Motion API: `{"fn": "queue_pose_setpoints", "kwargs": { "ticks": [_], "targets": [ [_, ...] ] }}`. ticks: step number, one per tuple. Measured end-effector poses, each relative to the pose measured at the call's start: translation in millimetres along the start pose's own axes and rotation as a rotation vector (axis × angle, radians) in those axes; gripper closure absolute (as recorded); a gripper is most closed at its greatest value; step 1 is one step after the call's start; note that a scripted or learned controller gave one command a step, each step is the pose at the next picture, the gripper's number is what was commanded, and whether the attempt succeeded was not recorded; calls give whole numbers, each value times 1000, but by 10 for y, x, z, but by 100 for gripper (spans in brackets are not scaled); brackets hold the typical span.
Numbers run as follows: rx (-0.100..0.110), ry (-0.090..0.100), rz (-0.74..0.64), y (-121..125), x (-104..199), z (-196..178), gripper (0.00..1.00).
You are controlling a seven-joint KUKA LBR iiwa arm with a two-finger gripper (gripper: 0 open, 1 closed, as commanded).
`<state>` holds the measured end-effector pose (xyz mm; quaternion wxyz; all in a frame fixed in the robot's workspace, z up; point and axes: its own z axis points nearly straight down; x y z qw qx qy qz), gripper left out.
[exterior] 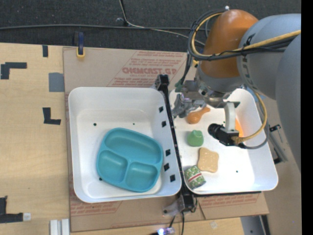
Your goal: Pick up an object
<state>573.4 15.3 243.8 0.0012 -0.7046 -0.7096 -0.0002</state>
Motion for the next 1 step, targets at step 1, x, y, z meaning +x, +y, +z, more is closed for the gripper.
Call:
{"fn": "queue_pose_setpoints", "kwargs": {
  "ticks": [1],
  "targets": [
    [2,-1,0,-146,613,108,100]
  ]
}}
